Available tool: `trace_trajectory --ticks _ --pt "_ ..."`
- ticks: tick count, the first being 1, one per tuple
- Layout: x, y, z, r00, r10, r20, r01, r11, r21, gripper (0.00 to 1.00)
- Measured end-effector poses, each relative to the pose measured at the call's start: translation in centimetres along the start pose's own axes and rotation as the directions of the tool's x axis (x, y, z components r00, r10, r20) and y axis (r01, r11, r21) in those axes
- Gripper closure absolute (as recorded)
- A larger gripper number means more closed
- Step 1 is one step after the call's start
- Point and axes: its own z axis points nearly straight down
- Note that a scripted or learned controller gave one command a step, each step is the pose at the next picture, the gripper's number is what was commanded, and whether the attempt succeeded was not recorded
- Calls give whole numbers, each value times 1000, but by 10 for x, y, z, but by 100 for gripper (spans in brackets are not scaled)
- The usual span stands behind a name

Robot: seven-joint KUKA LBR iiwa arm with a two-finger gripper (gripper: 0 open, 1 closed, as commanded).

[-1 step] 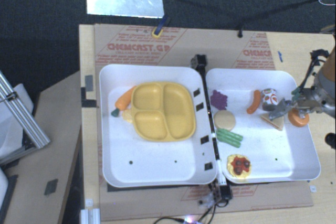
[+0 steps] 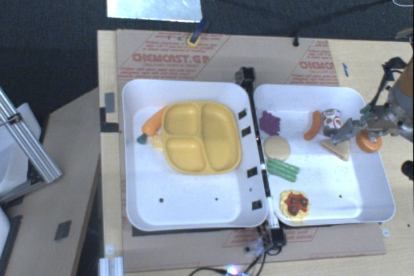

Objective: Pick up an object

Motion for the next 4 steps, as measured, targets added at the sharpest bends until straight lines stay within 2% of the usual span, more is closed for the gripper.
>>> trace_trajectory --ticks 1,2,3,4 --pt "-4 5 43 1000 2 -1 -2 1000 2 0" --pt "-8 6 102 1000 4 3 -4 1000 -2 0" --pt "-8 12 102 1000 0 7 0 1000 -19 0" --pt "-11 13 91 1000 3 14 -2 1000 -25 100"
